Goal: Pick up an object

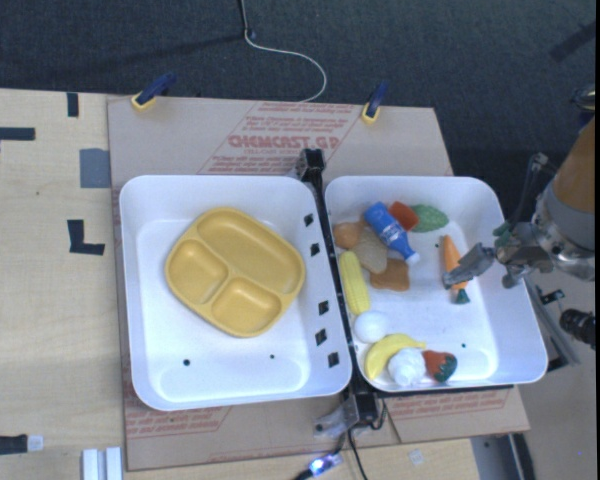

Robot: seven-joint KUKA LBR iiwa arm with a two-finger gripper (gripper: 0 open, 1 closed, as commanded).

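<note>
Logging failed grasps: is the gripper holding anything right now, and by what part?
Nothing is held. The gripper hangs over the right bin beside the carrot, with nothing between its fingers.

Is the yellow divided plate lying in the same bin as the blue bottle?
No. The yellow plate lies in the left bin; the blue bottle lies in the right bin.
</note>
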